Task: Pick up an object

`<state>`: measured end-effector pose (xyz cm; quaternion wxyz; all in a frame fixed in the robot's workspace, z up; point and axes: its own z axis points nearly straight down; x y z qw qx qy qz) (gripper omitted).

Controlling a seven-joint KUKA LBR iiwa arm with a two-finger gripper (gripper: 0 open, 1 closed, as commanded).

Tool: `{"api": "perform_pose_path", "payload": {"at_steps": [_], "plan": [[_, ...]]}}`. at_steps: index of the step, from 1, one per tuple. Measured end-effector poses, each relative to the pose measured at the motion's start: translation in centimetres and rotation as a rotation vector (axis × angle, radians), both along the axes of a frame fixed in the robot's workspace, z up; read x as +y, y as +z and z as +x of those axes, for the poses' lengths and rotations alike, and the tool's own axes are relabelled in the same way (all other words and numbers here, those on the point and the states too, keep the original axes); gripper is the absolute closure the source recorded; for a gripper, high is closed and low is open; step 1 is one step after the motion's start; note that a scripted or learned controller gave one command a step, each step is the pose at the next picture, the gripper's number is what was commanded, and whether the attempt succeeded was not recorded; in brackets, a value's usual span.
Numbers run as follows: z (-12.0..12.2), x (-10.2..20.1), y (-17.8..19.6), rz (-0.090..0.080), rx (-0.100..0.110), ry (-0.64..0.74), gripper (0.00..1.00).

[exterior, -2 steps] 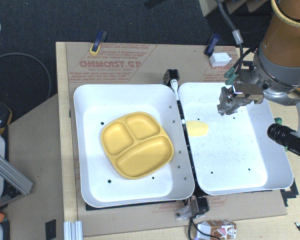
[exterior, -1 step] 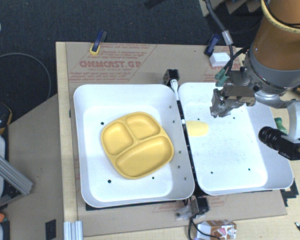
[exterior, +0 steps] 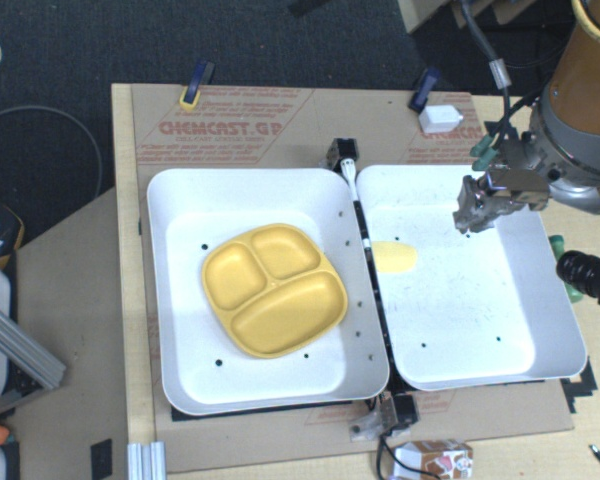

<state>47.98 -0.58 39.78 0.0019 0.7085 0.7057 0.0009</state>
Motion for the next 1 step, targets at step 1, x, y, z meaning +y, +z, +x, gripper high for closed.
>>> {"api": "perform_pose_path", "payload": {"at_steps": [1], "plan": [[-0.02,6.44,0.29,0.003,0.001,0.011,1.0]]}}
